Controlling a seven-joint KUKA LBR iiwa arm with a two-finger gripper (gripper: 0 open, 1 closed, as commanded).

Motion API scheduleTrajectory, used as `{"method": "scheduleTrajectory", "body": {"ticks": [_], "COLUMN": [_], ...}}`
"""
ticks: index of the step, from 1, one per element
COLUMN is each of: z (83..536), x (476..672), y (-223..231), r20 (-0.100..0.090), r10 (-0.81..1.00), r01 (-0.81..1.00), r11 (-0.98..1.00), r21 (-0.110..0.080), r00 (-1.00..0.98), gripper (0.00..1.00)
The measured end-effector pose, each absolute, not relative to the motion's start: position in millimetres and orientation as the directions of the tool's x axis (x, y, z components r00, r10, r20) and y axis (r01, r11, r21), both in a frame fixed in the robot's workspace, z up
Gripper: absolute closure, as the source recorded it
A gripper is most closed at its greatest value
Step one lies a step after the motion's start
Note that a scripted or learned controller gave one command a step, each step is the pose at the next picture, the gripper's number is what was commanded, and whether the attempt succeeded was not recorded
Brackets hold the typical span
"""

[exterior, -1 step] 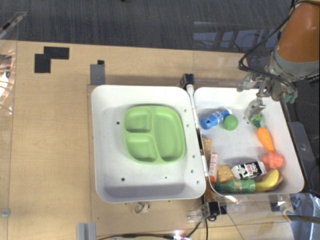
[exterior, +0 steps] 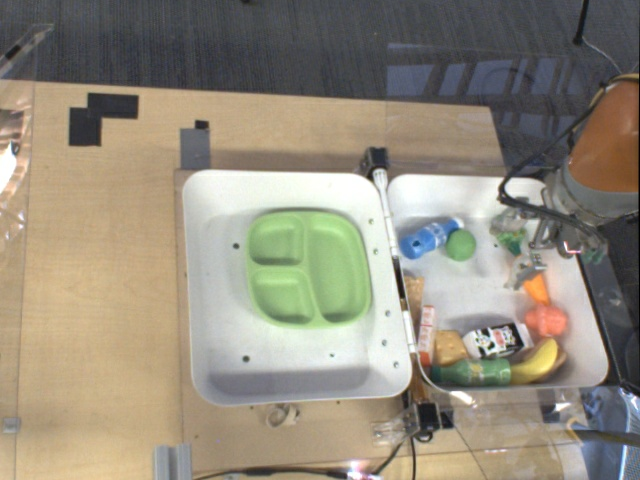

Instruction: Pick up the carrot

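the small orange plastic carrot [exterior: 537,287], at right of frame, looked light, rigid and slick, best pinched mid-body; the gripper [exterior: 533,264] hovered touching-close, its grip state unclear.

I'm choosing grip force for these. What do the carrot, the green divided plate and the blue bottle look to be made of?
The carrot looks like toy plastic or rubber: flat, uniform orange; too small to be sure. The green divided plate looks like moulded matte plastic: even colour, rounded compartment walls. The blue bottle looks like glossy translucent plastic, with a pale highlight along its side.
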State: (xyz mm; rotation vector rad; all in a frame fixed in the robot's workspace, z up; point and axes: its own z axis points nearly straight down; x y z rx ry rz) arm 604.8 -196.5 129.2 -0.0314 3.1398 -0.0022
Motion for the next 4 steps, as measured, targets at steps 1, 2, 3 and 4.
{"method": "scheduleTrajectory", "body": {"ticks": [1, 2, 3, 4], "z": [89, 89, 104, 147], "x": [619.2, 580.1, 584.7, 593.0], "y": [-205, -201, -200, -129], "r20": [-0.016, -0.013, -0.024, -0.017], "r10": [-0.069, -0.251, -0.256, -0.175], "r01": [-0.069, -0.251, -0.256, -0.175], "r11": [0.998, 0.968, 0.967, 0.984], "r21": [-0.004, -0.006, -0.012, 0.000], "r00": [-0.997, -0.968, -0.966, -0.984], "gripper": [0.00, 0.00, 1.00, 1.00]}}
